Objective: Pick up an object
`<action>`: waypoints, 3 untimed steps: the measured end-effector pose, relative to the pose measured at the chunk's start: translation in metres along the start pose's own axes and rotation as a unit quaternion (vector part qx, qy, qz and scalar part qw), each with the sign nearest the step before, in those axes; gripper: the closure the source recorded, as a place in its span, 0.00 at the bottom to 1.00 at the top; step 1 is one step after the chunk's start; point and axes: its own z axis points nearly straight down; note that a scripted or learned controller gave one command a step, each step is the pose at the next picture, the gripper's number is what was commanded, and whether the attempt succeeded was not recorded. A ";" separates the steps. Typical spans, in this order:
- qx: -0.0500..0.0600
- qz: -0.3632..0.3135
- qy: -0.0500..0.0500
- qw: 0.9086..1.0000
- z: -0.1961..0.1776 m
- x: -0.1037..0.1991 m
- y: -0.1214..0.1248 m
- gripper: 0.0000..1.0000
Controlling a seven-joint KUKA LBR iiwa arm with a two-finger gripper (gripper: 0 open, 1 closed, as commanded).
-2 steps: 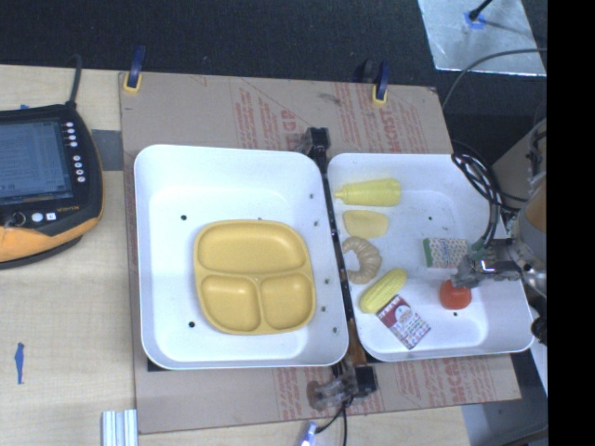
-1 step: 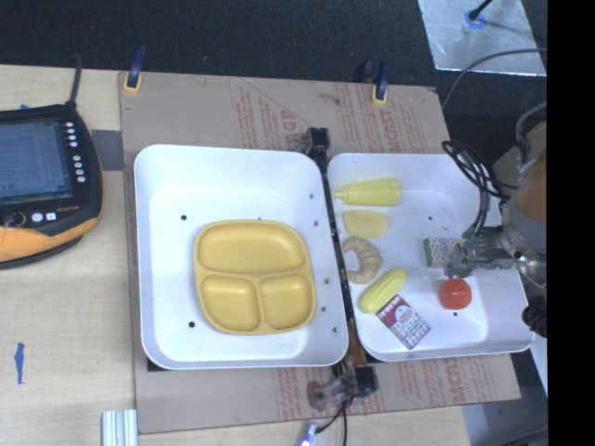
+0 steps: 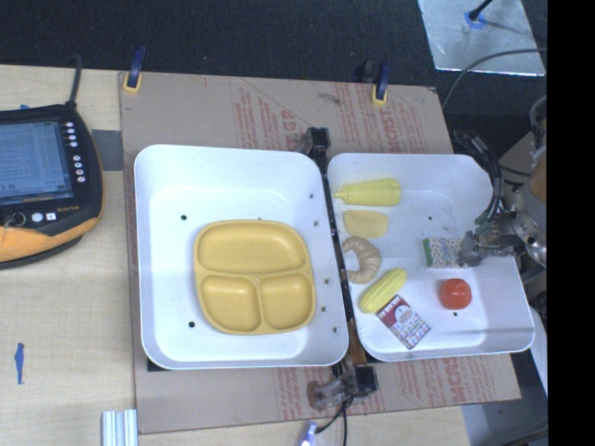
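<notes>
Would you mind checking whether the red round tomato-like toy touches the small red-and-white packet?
Apart: the camera view shows bare white bin floor between the red round toy and the red-and-white packet.

We saw a pale wooden bench (image 3: 65,314) covered in part by a brown cardboard sheet (image 3: 232,110), clamped at its far edge well to the left of the tool (image 3: 479,244). Beyond the bench lay dark carpeted floor (image 3: 232,17). Far left of the tool sat a handheld control pendant (image 3: 42,179) with a lit screen.
</notes>
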 end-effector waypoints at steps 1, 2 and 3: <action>0.002 0.000 0.000 1.000 0.015 -0.002 -0.017 1.00; 0.002 -0.001 0.000 1.000 0.030 -0.004 -0.011 1.00; 0.002 0.001 0.001 1.000 0.018 -0.010 -0.022 1.00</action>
